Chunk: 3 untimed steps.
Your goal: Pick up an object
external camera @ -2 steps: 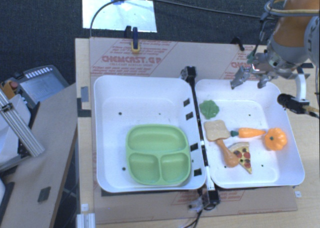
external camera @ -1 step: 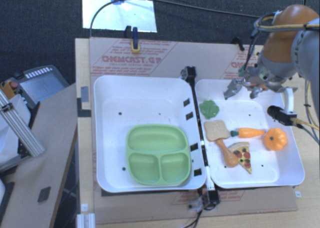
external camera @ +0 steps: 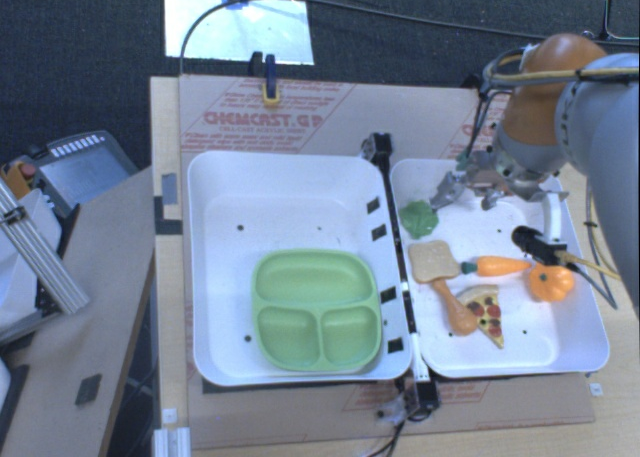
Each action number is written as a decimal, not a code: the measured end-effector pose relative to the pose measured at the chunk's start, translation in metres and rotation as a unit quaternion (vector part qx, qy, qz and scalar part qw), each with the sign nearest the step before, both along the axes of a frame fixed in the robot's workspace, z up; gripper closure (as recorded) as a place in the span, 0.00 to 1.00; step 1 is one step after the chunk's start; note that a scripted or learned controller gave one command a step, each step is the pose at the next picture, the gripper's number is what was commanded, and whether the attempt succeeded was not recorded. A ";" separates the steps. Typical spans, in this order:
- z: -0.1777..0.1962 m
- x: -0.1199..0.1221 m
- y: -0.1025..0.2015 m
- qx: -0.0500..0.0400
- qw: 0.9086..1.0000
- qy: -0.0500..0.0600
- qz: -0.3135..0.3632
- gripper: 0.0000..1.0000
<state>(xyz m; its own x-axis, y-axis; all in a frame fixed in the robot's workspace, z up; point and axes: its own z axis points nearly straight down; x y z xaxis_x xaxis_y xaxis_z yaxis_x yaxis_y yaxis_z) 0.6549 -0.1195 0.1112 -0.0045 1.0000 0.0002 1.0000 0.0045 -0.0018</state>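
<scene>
Above the green toy [external camera: 419,217], the gripper [external camera: 466,188] hovered, fingers apart, empty.
Crowded toys nearby risked a glancing, failed grasp.

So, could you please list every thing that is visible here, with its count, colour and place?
bins: two, white, side by side on the bench
divided plate: one, light green, in the left bin, near its front
leafy toy: one, green, right bin, by the divider
toast slice: one, tan, right bin, below the leafy toy
carrot: one, orange with a green end, right of the toast slice
pizza slice: one, yellow with red spots, front of the right bin
drumstick-like toy: one, tan-orange, left of the pizza slice
round fruit: one, orange, right side of the right bin
arm: one, grey with an orange band, over the right bin's far side
gripper: one, grey, above the right bin's far part
</scene>
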 end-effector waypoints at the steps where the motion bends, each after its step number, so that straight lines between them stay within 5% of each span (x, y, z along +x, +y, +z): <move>1: 0.015 0.002 -0.001 -0.001 1.000 -0.004 0.001 1.00; 3: 0.144 0.009 -0.008 -0.001 1.000 -0.006 0.000 1.00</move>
